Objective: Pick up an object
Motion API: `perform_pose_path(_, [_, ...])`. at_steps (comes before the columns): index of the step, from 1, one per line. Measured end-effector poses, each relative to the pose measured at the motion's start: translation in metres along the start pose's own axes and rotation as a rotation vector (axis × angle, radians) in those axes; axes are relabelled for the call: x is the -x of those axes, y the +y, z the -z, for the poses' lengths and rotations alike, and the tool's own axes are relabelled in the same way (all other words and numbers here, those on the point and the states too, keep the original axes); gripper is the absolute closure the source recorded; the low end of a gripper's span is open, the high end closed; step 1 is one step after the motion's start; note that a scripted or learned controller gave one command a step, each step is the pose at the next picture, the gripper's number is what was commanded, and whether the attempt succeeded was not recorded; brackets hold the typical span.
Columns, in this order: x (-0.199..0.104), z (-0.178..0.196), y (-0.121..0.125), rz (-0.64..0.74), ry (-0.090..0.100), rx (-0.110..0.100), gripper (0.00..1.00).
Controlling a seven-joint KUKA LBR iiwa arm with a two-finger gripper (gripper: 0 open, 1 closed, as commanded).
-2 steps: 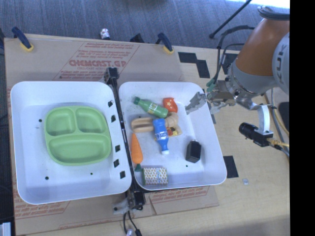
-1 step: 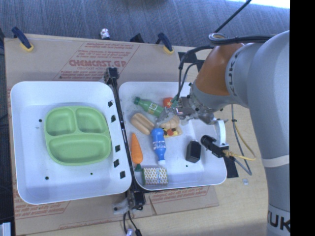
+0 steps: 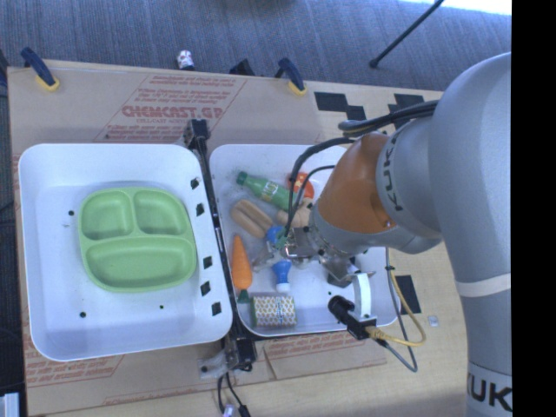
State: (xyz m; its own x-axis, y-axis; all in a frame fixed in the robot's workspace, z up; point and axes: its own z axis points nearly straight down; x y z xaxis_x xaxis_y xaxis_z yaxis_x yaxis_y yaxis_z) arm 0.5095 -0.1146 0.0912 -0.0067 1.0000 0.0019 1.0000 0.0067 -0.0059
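Cardboard-covered surface [image 3: 174,102] bearing two white bins: left bin [image 3: 35,259] with green divided plate [image 3: 137,238]; right bin [image 3: 261,159] with small toy items. Taking the carrot [image 3: 241,264] as landmark: woven block [image 3: 274,310] just below-right, hot dog [image 3: 252,218] above, green bottle [image 3: 262,188] further above, blue-topped piece [image 3: 282,274] just right. End effector [image 3: 294,248] low over the bin, right of carrot; finger state cannot be told. Carrot judged light, rigid, smooth; best pinched across its thick middle.
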Motion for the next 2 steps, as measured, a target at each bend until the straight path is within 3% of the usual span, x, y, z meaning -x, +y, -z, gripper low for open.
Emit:
perform_pose_path(1, [0.0, 0.01, 0.0, 0.005, 0.0, -0.002, 1.0])
perform_pose_path(2, [-0.039, 0.101, 0.039, 0.0, -0.001, 0.004, 1.0])
